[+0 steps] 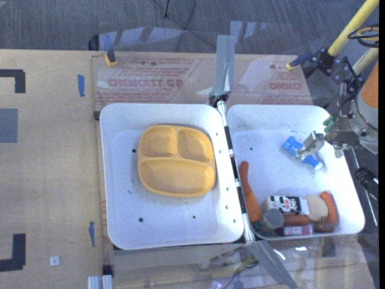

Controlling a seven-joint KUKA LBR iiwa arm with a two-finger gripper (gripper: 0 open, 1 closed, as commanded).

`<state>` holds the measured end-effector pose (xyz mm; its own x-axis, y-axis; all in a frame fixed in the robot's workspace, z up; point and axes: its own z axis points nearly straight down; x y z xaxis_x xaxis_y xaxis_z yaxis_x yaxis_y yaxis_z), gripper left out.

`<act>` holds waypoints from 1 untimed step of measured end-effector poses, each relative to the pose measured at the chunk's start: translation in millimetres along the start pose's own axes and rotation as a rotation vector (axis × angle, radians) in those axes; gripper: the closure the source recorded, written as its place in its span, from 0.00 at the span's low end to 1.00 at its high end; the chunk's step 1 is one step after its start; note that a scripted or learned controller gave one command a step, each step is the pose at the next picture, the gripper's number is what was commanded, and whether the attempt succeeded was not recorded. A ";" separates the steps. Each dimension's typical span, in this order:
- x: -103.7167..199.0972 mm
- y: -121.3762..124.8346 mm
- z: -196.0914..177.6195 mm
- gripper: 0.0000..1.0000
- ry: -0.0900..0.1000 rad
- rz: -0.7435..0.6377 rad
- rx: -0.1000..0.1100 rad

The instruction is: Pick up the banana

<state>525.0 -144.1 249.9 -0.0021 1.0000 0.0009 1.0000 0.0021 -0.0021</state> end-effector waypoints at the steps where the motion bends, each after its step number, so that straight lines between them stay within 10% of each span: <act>1: 28.8 -42.4 155.7 0.00 -0.002 -0.011 -0.012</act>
<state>482.2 -115.2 94.3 -0.0134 0.9999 -0.0011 0.9999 0.0134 0.0097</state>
